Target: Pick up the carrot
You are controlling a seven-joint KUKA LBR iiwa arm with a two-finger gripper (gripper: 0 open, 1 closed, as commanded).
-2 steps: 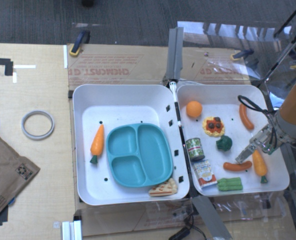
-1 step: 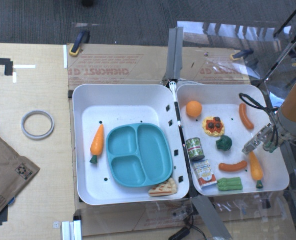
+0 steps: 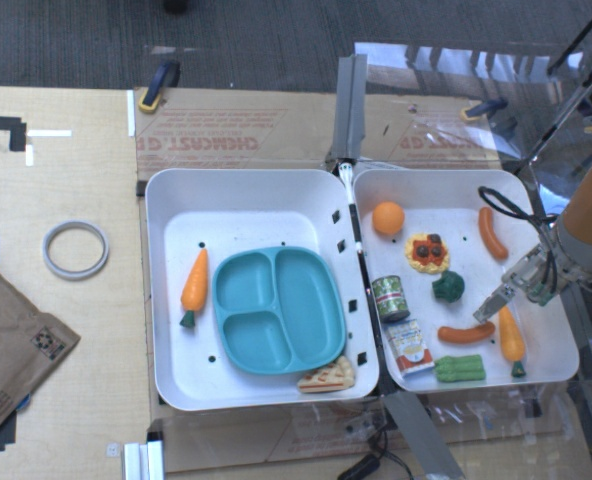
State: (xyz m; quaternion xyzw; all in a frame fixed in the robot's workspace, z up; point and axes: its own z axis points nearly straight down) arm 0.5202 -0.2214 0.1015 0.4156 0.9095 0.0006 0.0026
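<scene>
Carrot [image 3: 194, 283] candidate one: left bin [image 3: 166, 208], lying lengthwise against the left wall, green top toward the near side, just beside the teal divided plate [image 3: 276, 308] but apart from it. Second carrot [image 3: 511, 336] in the right bin [image 3: 566, 363], near the right wall, green end toward the front, close to the gripper [image 3: 488, 308]. Task doesn't say which; the right one is the nearer bet. Gripper sits low over the right bin, between the broccoli [image 3: 448, 287] and the second carrot, tips right at the end of an orange sausage [image 3: 466, 334]; nothing visibly between them. Spread or pressed together: can't tell at this resolution. Handling guess: plastic toy, light, rigid, smooth and tapered, so likely to slip out toward the thin end; pinch across the thick middle, fingers square to the long axis. Hard to read: arm body is cut off at the right edge, a black cable [image 3: 511, 208] loops over the bin corner, and the second carrot's upper end is crowded by the gripper.
</scene>
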